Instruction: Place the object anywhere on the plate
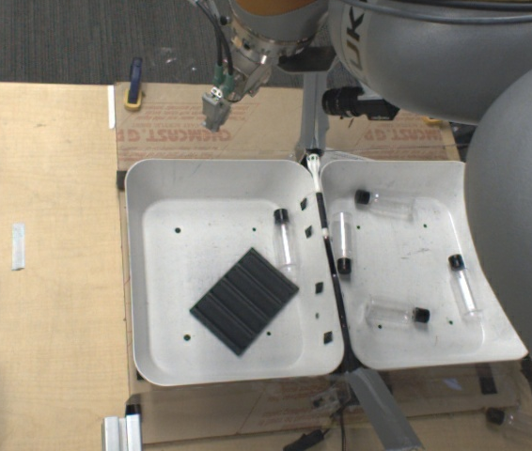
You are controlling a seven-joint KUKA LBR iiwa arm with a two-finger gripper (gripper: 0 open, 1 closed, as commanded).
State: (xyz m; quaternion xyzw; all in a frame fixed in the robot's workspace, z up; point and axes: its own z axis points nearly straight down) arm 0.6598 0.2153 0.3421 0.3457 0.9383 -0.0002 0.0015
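We see the bench evenly and brightly lit from overhead, with soft, short shadows. The two white bins (153, 252) glare near overexposure, paling the clear tubes (285, 238). The grey arm (492, 83) at two o'clock looms large and soft, out of focus.

Plate (245, 301), one tube (284, 238) in left bin (144, 252).

The flat brown cardboard sheet (275, 134) lying behind the two bins carries red printed lettering, seen upside down from this angle; it cannot be read with certainty. On the grey arm casing (352, 28), part of a dark "K" shows.
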